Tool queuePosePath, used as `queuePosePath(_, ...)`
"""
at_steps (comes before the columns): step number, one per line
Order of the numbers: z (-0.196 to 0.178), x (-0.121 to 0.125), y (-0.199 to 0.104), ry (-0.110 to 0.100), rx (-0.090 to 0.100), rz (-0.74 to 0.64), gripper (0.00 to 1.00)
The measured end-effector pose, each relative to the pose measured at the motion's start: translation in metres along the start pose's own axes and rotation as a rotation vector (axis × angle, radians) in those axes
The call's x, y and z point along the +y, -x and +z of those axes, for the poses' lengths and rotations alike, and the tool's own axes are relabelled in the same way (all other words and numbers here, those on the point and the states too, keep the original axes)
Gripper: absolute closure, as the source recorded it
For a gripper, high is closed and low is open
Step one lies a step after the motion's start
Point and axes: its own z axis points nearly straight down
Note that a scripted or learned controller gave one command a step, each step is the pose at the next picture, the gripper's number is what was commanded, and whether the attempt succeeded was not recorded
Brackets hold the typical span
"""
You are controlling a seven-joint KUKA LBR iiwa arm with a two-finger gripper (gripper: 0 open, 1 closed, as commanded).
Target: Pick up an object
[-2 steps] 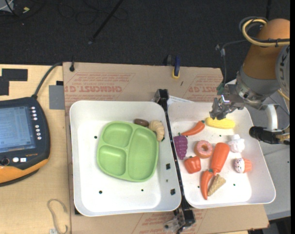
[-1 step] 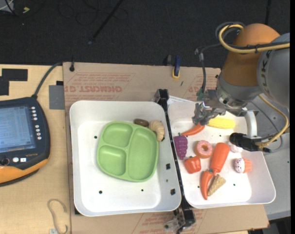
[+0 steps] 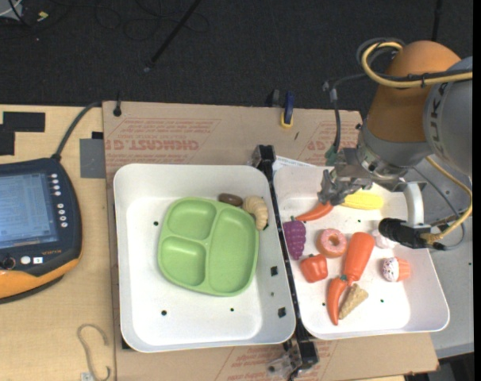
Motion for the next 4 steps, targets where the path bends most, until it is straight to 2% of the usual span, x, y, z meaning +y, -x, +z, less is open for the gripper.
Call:
queuePosePath(1, -0.013, 0.009, -0.001, 0.003, 0.000, 0.000, 1.00)
queuePosePath(2, -0.014, 0.002, -0.008, 0.000, 0.001, -0.001, 1.00)
queuePosePath(3, 0.006, 0.003, -0.005, -0.002, 0.000, 0.001, 1.00)
queuePosePath(4, -0.008, 0.010, -0.015, 0.003, 0.001, 0.000, 1.00)
